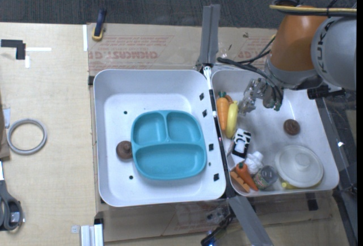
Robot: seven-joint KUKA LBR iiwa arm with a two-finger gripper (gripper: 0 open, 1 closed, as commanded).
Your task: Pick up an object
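Objects for picking are lying in the right-hand white bin (334, 182), and the nearest candidates, a yellow banana-shaped toy (231, 117) and an orange carrot-shaped toy (222, 110), are resting against the bin's wall just beside and slightly below the claw (256, 97), on its far side from the arm.

The claw is hovering over the upper part of that bin with nothing visible between its fingers; I cannot tell whether they are apart or together, since the metal parts are blurring into each other from this angle. So the pick is looking barely begun: the arm is positioned over the bin, but no grasp is showing, and the descent, closing and lift all appear to remain.

A small brown round piece (291, 126) is sitting alone on bare floor on the claw's arm side, slightly below it, probably the easiest target. Further below the claw, a black-and-white block (242, 143), a cluster of orange carrot pieces (244, 178) and a white round lidded dish (299, 165) are crowding the bin's lower end. Well beyond the divider, in the other bin, a teal divided plastic plate (169, 144) and a brown disc (123, 149) are lying out of the way. The bin wall beside the banana is likely hampering finger placement there.
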